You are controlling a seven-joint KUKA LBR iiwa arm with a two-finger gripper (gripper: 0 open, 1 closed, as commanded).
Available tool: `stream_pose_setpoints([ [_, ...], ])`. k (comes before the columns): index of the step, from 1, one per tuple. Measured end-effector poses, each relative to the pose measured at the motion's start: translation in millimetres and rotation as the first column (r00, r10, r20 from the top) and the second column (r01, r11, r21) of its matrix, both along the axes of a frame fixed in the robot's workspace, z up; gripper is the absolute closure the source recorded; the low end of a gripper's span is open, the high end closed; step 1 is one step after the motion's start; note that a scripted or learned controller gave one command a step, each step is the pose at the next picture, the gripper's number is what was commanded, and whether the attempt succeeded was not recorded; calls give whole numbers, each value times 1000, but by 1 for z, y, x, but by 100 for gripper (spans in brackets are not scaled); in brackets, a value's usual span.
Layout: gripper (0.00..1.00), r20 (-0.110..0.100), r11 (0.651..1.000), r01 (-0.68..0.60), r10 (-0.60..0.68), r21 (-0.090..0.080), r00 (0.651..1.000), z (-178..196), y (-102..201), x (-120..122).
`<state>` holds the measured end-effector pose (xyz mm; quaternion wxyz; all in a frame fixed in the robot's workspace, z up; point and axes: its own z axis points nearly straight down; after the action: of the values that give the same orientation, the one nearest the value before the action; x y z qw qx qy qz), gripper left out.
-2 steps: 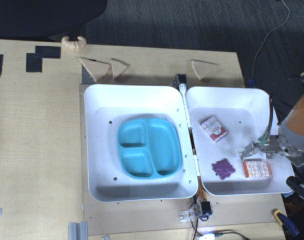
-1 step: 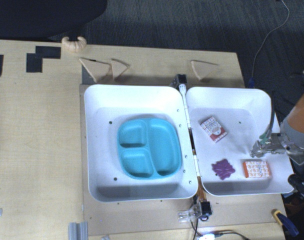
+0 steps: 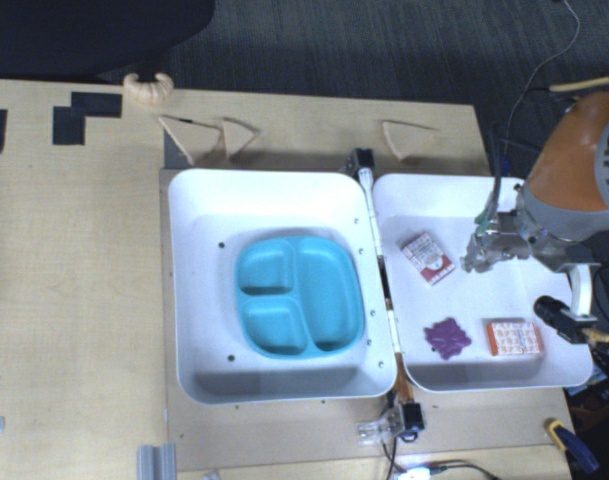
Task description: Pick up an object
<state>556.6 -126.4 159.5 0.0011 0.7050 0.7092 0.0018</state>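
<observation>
- Left bin [image 3: 189,268]: holds a blue divided tray [image 3: 299,293], three compartments, lying flat. Looks like rigid plastic, light, slick; broad and low, so a two-finger pinch probably works only on a rim or a divider wall. Poor first pick.
- Right bin [image 3: 404,203]: three small candidates, all apart from each other.
- Small red-and-white packet [image 3: 426,257], upper left of the bin floor, lying flat and skewed. Likely light and thin, maybe crinkly; pinch across the short side, risk of sliding on the smooth floor.
- Purple lumpy item [image 3: 447,337], near the front wall. Looks soft and irregular, light; probably compresses and grips well, so the easiest take: straight down over the middle.
- Orange-and-white box [image 3: 511,337], just right of the purple item. Stiff carton by the look, flat faces, light; close across the narrow width, edges may slip.
- End effector [image 3: 481,251] hangs over the right bin, just right of the packet, nothing visibly held; whether wide or narrow cannot be told at this resolution.
- Arm [image 3: 584,168] enters from the right, above the bin's far right corner.
</observation>
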Motion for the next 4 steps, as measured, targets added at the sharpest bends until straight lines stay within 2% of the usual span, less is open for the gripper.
stream_pose_setpoints([
  [1,0,-1,1000,2,-2,-1,1000,0,-1,-1],
  [2,0,3,1000,3,-3,-2,1000,-73,-12,-14],
  [3,100,8,1000,0,0,-3,1000,-61,-12,-12],
  [4,100,1,1000,3,-3,-4,1000,-11,-80,2],
])
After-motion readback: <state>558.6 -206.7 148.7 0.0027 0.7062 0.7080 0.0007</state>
